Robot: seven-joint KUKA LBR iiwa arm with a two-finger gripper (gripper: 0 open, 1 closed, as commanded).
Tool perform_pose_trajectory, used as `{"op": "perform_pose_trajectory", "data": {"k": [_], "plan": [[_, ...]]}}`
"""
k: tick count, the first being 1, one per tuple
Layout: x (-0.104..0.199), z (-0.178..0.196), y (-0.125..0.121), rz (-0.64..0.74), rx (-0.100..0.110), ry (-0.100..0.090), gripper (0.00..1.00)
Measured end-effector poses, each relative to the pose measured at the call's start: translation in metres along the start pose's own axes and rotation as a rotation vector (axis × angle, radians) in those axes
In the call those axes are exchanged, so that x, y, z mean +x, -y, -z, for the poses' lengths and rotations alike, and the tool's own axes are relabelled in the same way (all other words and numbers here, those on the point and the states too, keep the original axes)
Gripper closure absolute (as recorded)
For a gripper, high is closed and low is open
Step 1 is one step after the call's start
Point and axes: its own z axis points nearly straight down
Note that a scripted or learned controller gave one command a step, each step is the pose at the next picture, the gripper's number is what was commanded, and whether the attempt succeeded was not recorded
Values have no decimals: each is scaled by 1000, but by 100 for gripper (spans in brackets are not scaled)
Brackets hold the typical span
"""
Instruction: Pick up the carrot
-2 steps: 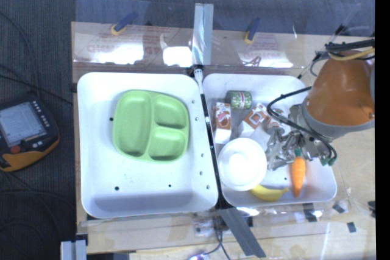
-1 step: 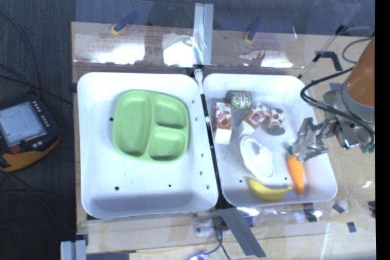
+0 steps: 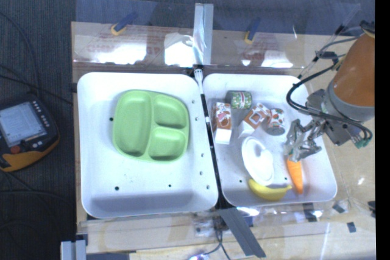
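The carrot (image 3: 295, 175) is located in the right bin (image 3: 329, 189), near its right wall, lying lengthwise with its green top toward the far side. The gripper (image 3: 303, 142) is positioned directly above that top end, fingers pointing down; whether these are spread or pressed together cannot be determined. A banana (image 3: 269, 191) and a white cup (image 3: 257, 158) are seen just left of the carrot. A green divided plate (image 3: 149, 125) is held in the left bin (image 3: 97, 192).
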Motion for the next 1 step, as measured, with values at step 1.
{"op": "perform_pose_trajectory", "data": {"k": [1], "plan": [[5, 21, -10, 210, 4, 4, 100]]}}
